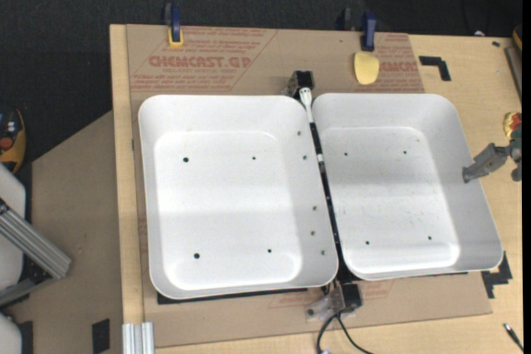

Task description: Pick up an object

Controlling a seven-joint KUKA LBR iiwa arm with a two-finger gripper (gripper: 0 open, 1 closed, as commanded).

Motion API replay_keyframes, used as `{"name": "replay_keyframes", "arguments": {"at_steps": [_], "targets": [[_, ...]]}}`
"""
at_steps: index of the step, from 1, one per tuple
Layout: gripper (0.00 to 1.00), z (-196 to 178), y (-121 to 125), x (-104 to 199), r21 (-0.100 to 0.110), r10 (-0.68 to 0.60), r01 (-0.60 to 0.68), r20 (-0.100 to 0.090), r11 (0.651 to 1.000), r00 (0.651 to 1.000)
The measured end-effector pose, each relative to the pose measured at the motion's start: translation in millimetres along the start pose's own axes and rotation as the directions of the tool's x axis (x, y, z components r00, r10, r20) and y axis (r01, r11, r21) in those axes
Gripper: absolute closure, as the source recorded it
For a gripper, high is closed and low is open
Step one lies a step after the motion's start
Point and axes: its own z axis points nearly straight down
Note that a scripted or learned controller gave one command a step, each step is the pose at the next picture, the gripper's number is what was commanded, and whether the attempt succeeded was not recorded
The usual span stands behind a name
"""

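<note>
Lying at the right rim of the right bin (390, 108), a small grey piece (485, 162) is the likeliest thing to pick up, though it is too small to name more closely. The arm comes in from the right side, so the piece sits on the arm's own side of the bench (124, 178), and a reach should be short and need not cross either bin. Its long axis runs at a slant, low end toward the bin's floor and high end toward the bench's right edge; my judgement is that the pincer would close best across that axis. Whether the pincer is released or clenched I cannot tell. The piece seems to rest half on the sloped white wall and half off it, so it may tip or slide inward when touched. Just above it, at the frame's edge, is a small orange-and-yellow thing (512, 124), near enough to be nudged. The left bin (158, 178) lies well apart. The bins rest on a brown board printed CHEMCAST (199, 60), held by blue clamps (172, 15) at the far edge, with a pale yellow pad (366, 68) beside one.
</note>
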Motion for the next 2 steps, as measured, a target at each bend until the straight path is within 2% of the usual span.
{"name": "replay_keyframes", "arguments": {"at_steps": [1,2], "targets": [[1.00,-10.8,0.7,-0.2,-0.003,-0.001,0.001,0.002,1.000,1.000],[1.00,-233.2,0.0,38.7,-0.021,-0.005,0.005,0.007,1.000,1.000]]}}
